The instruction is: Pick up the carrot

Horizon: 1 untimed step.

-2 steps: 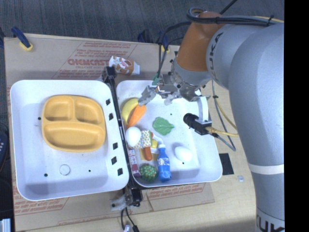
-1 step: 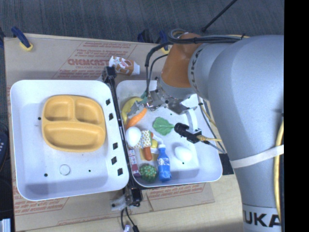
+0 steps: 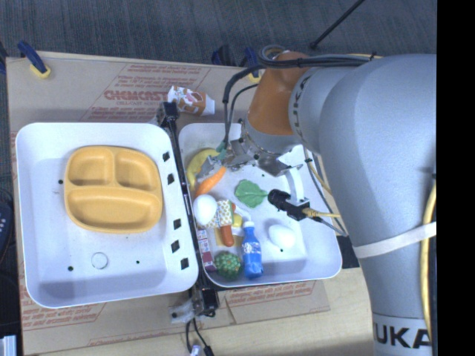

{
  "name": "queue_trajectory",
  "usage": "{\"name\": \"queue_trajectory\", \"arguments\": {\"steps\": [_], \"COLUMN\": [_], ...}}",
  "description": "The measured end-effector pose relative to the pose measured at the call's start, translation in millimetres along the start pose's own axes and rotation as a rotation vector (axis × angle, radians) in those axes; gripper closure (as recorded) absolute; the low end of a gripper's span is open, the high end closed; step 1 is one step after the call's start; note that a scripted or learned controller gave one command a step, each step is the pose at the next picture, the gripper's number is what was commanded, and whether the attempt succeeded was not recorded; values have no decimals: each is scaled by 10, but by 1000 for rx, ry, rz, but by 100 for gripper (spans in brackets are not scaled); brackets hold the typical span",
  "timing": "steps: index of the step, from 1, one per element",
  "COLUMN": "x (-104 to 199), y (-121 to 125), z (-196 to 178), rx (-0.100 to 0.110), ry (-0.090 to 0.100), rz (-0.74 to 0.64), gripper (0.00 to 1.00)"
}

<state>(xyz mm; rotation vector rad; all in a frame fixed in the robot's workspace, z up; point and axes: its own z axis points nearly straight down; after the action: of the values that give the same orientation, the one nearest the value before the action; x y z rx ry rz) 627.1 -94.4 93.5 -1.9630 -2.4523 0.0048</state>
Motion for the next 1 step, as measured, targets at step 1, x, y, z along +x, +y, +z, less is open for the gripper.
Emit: {"name": "queue_trajectory", "arguments": {"steps": [1], "x": [13], "y": [1], "z": [-91], "rx": [3], "ry": [2], "rz": [-5], "gripper": [100]}}
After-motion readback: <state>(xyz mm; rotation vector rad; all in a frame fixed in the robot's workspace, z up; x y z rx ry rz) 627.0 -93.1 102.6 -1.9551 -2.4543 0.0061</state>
